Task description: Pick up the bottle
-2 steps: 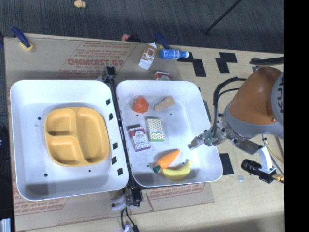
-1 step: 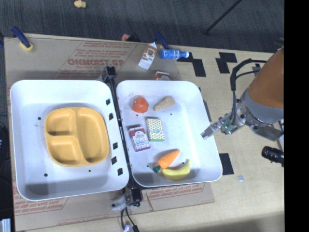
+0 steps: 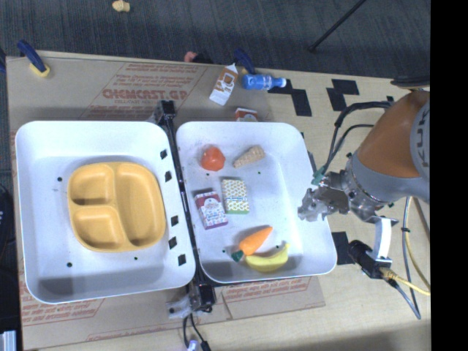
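A small blue bottle [image 3: 257, 82] lies on its side on the cardboard-covered bench, behind the right bin's far edge and outside both bins. My gripper [image 3: 311, 206] hangs over the right rim of the right bin [image 3: 292, 134], well in front of the bottle and to its right. Nothing shows in the gripper. The grey arm with its orange band [image 3: 391, 148] comes in from the right.
The right bin holds a red tomato [image 3: 213, 158], a cracker [image 3: 249, 156], a green patterned box [image 3: 235, 195], a red box [image 3: 210, 208], a carrot [image 3: 254, 240] and a banana [image 3: 267, 259]. A yellow divided plate [image 3: 117, 205] lies in the left bin. A small carton [image 3: 223, 85] sits left of the bottle.
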`<state>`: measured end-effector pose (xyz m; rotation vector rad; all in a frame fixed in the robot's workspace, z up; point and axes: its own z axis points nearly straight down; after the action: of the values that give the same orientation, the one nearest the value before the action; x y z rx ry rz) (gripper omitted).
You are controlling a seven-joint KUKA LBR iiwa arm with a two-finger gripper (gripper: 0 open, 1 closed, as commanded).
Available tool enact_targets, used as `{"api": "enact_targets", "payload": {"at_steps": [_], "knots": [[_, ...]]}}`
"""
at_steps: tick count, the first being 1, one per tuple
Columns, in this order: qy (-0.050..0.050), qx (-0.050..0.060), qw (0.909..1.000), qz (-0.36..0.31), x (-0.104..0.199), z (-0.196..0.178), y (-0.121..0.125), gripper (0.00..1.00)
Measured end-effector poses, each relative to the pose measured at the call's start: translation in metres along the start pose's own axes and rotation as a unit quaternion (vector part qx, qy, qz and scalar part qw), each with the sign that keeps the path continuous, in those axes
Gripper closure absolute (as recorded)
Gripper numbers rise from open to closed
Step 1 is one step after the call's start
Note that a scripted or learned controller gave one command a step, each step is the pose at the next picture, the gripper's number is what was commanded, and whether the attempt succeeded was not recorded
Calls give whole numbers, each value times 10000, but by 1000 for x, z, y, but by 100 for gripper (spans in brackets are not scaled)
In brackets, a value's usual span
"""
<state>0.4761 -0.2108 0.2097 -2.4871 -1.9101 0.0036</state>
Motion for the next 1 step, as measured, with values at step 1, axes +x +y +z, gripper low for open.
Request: {"api": "enact_targets", "payload": {"at_steps": [1], "knots": [[-12,-22,9955,-948,6,-82,-1,100]]}}
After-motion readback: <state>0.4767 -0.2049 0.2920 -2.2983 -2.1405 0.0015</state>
